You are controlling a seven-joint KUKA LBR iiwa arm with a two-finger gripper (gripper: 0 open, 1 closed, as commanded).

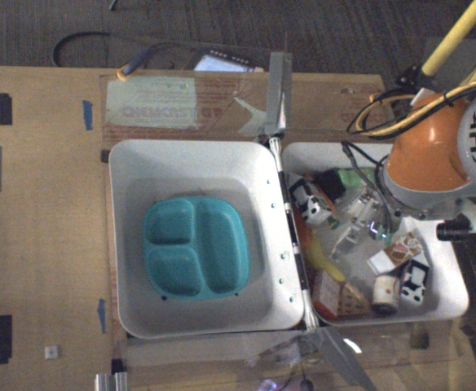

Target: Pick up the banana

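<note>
Teal, the divided plate (196, 247) lies flat in the left bin (132, 177), room all round it. In the right bin (458, 292) the banana (326, 261) lies by the left wall among clutter, hemmed in. The gripper (360, 222) hovers just right of it; how it is set I cannot tell.

A teal divided plate (196, 248) lies in the left bin (132, 218).

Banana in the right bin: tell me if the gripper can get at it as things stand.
Probably yes. The banana lies beside the bin's left wall with its top uncovered, and the gripper hangs just to its right, though clutter crowds close.
</note>
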